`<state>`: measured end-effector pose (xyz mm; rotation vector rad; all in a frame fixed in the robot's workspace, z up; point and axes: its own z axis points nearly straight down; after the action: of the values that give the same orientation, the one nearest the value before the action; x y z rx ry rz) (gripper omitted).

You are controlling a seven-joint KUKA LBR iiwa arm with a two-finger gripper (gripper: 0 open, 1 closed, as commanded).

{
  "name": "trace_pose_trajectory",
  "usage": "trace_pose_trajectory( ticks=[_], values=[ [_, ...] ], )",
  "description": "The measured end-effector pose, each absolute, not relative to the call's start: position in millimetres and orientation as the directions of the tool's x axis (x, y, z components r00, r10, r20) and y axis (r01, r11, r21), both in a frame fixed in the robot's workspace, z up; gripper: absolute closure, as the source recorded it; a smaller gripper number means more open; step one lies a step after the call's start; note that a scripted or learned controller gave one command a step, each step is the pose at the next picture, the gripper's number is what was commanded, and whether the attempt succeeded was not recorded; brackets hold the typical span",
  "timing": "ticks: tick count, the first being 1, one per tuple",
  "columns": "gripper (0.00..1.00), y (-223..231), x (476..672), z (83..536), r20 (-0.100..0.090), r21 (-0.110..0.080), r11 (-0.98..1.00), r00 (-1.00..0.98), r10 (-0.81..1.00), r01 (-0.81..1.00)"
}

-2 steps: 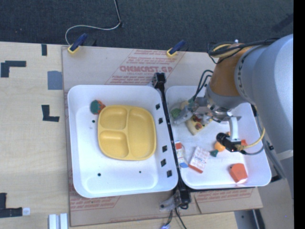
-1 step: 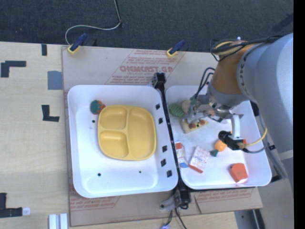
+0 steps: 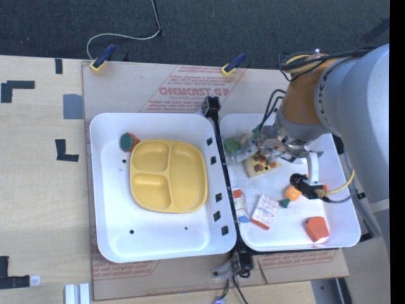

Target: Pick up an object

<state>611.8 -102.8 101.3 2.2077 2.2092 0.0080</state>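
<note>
Pincer (image 3: 269, 152) low over small cream-and-red toy (image 3: 261, 164) in right white bin (image 3: 338, 236), lined up for grab; pincer state unclear.

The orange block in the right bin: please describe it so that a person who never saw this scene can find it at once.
Look at the right bin of the two white bins. Go to its near right corner, the one farthest from the arm. The orange block lies there alone, a plain solid orange chunk, unlike the white and red packet to its left.
</note>
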Motion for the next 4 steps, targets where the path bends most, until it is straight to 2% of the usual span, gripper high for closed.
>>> trace_pose_trajectory(
  ticks=[1, 2, 3, 4],
  values=[
    [0.0, -104.1, 611.2, 91.7, -0.007, 0.017, 0.003, -0.003, 1.0, 1.0],
    [1.0, -103.4, 612.0, 102.5, -0.006, 0.019, 0.003, -0.002, 1.0, 1.0],
    [0.0, -103.6, 611.2, 101.4, -0.006, 0.017, 0.002, -0.002, 1.0, 1.0],
    [0.0, -94.3, 569.6, 86.0, -0.002, 0.002, 0.0, 0.0, 1.0, 1.0]
  ],
)
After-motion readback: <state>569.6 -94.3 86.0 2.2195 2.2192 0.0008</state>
